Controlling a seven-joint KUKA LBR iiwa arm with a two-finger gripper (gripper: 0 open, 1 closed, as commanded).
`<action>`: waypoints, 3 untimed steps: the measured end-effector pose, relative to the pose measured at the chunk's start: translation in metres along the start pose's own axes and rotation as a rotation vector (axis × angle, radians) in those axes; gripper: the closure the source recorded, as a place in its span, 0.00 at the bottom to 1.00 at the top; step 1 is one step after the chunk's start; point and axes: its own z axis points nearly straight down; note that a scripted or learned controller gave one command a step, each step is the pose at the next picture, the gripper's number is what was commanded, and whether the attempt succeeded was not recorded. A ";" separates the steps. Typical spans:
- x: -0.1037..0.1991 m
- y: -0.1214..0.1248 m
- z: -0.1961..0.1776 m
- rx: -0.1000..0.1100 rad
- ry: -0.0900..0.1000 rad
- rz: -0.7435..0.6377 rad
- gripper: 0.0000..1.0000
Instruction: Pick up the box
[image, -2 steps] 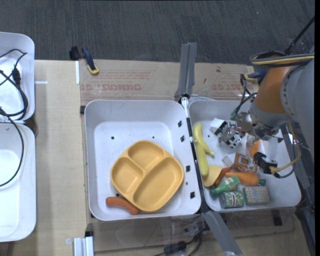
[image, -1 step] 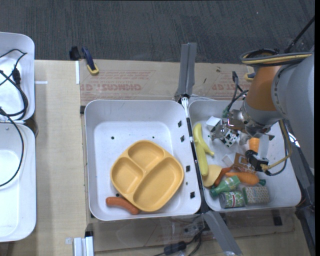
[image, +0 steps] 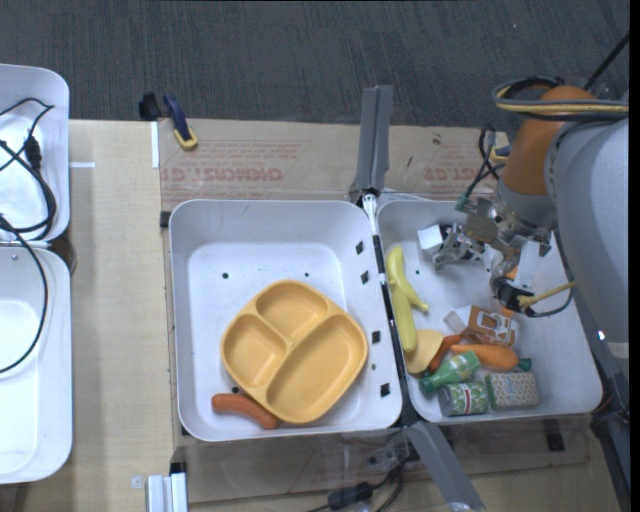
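While the arm reaches in over the right bin, the hand hangs above the bin's upper middle area, beside the top end of the banana. Whether the hand is open or closed cannot be told from this view, and nothing is seen within it. The box, a small orange and white carton, lies on the bin floor below and to the right of the hand, apart from it. It rests just above the carrot and close to the green bottle, the can and the green packet along the bin's lower edge. A small white item lies near the hand at the bin's upper part; its kind cannot be made out. The left bin carries the yellow tray and a sausage. Judged from this layout, the pick is not yet done: the box appears untouched on the bin floor. Remaining steps would be to bring the hand over the box, descend, close on it and lift it clear of its neighbours.
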 end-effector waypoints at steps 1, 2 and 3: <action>0.000 0.002 -0.011 -0.016 -0.003 0.000 1.00; -0.002 0.000 -0.009 -0.003 -0.006 0.003 0.00; -0.002 0.000 -0.009 -0.003 -0.006 0.003 0.00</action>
